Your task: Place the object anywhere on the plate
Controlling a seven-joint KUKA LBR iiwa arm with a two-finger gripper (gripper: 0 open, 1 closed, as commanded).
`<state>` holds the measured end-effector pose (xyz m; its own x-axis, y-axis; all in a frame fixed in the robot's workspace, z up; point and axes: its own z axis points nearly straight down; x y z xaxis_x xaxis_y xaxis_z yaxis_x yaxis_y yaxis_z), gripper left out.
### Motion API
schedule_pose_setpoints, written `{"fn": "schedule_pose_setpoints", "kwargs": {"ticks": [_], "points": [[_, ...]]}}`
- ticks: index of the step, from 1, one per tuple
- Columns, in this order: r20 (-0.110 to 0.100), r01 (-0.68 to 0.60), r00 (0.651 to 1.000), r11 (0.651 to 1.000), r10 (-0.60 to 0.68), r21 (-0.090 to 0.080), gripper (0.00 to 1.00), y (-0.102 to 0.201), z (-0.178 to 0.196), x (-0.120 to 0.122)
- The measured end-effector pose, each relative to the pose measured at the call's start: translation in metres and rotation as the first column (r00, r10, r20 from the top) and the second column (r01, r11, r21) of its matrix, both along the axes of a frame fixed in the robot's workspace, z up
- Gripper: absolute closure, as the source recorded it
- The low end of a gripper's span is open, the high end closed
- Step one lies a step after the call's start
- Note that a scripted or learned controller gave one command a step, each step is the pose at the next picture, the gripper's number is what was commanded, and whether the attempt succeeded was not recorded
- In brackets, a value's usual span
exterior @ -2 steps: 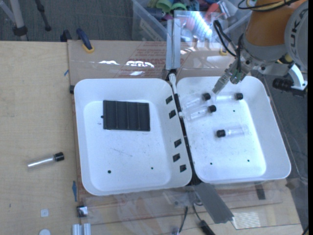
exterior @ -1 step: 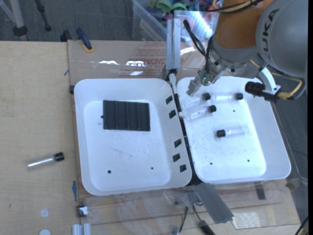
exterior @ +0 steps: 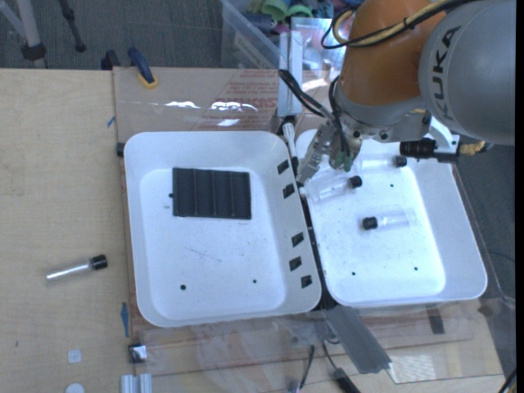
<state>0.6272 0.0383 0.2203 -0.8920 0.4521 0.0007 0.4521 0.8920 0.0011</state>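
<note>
My claw (exterior: 327,155) hangs over the right bin (exterior: 458,219), at about ten o'clock within it; whether it is apart or together I cannot tell. Two clear vials with black caps lie there: one vial (exterior: 336,188) just below the claw, a second vial (exterior: 386,220) toward the bin's middle. The dark ribbed plate (exterior: 211,193) sits bare in the left bin (exterior: 147,244), at about eleven o'clock. I judge nothing placed yet: picking, carrying and setting down all remain. On my arm (exterior: 467,56) the letters "KUKA" can be read.
</note>
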Motion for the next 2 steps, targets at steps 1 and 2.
{"fn": "schedule_pose_setpoints", "kwargs": {"ticks": [1, 2], "points": [[0.0, -0.214, 0.977, 0.977, 0.214, 0.0, 1.0, 0.083, -0.029, -0.015], [0.007, -0.51, 0.86, 0.86, 0.51, -0.001, 1.0, 0.141, -0.035, -0.008]]}}
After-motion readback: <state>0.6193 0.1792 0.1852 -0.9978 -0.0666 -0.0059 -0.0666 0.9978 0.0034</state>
